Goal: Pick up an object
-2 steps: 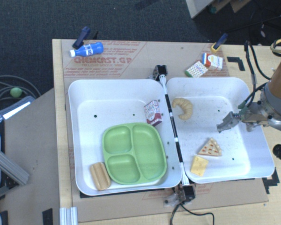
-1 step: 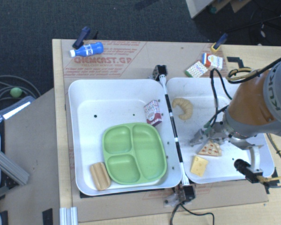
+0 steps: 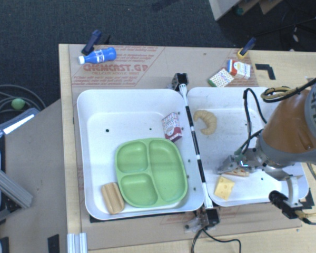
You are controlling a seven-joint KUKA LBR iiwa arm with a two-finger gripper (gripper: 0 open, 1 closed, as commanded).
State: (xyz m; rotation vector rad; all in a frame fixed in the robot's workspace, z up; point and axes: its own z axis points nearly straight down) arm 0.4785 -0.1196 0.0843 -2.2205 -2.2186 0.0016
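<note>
A wooden bench on dark carpet carries two white bins. The left bin holds a green tray, a bread slice and a small carton. I hang low in the right bin, my gripper near the floor beside the cheese wedge, probably my closest pick; the croissant lies farther back. Whether my jaws are open, I cannot tell.

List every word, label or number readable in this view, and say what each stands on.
"GEMCAST.GR": uncertain reading of large reddish print on the brown cardboard sheet; smaller lines around it are blurred.
Small red-and-white carton: print too small.
Green-and-white box and red-and-white box: unreadable.
Blue-and-white bottle: nothing readable.
</note>
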